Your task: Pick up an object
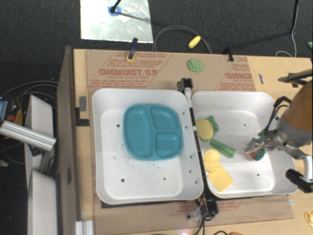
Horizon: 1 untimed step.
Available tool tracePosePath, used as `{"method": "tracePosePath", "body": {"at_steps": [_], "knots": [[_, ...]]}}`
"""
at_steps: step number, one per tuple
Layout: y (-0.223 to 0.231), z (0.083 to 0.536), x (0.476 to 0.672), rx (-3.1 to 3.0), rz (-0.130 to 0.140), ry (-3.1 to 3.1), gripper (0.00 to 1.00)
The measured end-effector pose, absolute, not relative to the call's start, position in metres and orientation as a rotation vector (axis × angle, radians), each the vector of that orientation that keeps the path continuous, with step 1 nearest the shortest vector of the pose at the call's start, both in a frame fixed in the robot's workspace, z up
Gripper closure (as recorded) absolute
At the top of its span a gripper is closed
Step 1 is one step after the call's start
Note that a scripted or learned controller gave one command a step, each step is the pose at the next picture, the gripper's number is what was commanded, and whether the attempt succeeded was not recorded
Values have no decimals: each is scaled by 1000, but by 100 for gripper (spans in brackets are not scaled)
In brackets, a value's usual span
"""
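The arm (299, 115) comes in from the right, low over the right bin (244, 106). Its gripper (257, 149) points left and down, near the bin's right side. A small red and green thing (258, 153) sits right at the fingertips, but I cannot tell if the fingers are open or shut, or if they hold it.

Nearest in that bin, by its front left corner, lies a yellow block (221, 178). Just behind it, touching, is a round yellow ball (212, 157). A green stick (222, 148) lies beside the ball, slanting toward the middle of the bin. Farther back is another yellow lump (205, 129) with a bit of green (212, 121) behind it. All of these sit along the left wall, well apart from the gripper.

The left bin (105, 131) holds a blue plate (152, 131) with three parts.

Behind the bins, on the brown board (161, 67), rests a small green bumpy thing (195, 65). Farther off lies a yellow thing (194, 42) by a grey cable (171, 31), and a shiny sheet (115, 14) on the dark floor.
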<state>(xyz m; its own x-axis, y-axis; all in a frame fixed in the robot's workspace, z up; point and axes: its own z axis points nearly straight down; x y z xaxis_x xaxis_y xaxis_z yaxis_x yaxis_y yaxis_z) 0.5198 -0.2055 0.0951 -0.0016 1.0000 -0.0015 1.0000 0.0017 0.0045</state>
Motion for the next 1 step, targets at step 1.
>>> {"method": "tracePosePath", "body": {"at_steps": [1], "knots": [[-115, 84, 580, 2205, 10, 2236, 100]]}}
